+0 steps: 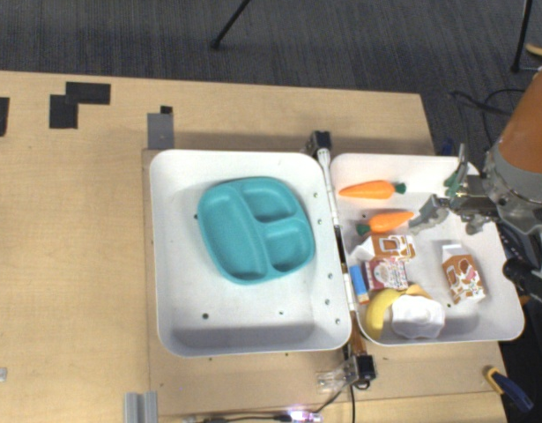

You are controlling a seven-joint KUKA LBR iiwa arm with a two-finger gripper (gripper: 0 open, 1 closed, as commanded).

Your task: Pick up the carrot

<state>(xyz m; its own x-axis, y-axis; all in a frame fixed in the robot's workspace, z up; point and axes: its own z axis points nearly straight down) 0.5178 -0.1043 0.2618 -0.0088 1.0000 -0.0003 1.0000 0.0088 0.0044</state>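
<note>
Two shallow white plastic bins sat side by side on the wooden bench. The left bin (178,236) held a teal plastic plate with three compartments (255,228). In the right bin (495,320), two orange carrots with green tops lay near the far left corner: one carrot (369,189) close to the far wall, a second carrot (390,221) just nearer the camera. The grey two-finger gripper (441,198) hovered over the bin, right of both carrots, its fingers spread apart and holding nothing. Small snack packets (390,263), a yellow fruit (380,310) and a white crumpled object (419,315) crowded the near side.
</note>
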